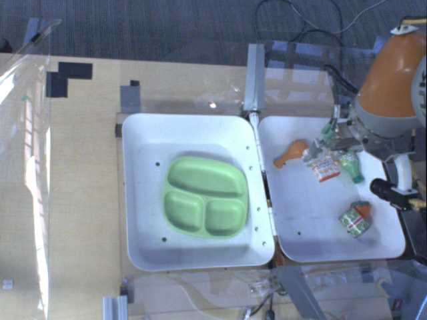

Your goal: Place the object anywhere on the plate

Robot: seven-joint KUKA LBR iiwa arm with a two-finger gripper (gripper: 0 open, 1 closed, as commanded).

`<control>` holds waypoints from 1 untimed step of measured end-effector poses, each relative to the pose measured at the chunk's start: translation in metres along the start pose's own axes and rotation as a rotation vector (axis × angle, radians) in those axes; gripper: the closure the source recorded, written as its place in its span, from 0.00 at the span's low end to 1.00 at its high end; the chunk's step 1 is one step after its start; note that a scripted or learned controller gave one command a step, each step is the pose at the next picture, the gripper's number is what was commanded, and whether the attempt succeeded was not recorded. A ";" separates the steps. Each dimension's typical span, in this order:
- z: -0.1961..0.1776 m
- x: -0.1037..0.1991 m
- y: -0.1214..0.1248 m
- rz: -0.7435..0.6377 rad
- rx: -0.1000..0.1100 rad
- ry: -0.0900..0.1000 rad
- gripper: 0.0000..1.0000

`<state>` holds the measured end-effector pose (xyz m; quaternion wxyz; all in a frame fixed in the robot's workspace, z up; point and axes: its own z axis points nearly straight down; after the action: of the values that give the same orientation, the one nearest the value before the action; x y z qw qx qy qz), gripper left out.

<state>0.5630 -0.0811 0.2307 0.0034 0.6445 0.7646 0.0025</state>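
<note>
Left bin (140, 179) carries the green plate (203, 197), three compartments, all bare. Over in the right bin (293, 235) there's an orange drumstick-shaped toy (291, 153) at the far left, a small red-and-white packet (325, 169) beside it, a green item (349, 166) just right of that, and a green-and-red packet (355, 220) nearer the front. The gripper (331, 143) hovers low over the far right bin, right above the packet; whether its fingers are spread or closed, can't tell from here.

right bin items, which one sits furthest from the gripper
The green and red packet near the right bin's front edge, lying alone. The orange drumstick-shaped toy and the others cluster by the gripper.
</note>
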 end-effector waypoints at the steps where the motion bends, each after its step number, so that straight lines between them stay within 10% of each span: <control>1: 0.046 0.072 0.031 -0.019 0.005 0.002 1.00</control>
<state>0.5820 -0.0050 0.1845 0.0009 0.6373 0.7706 0.0011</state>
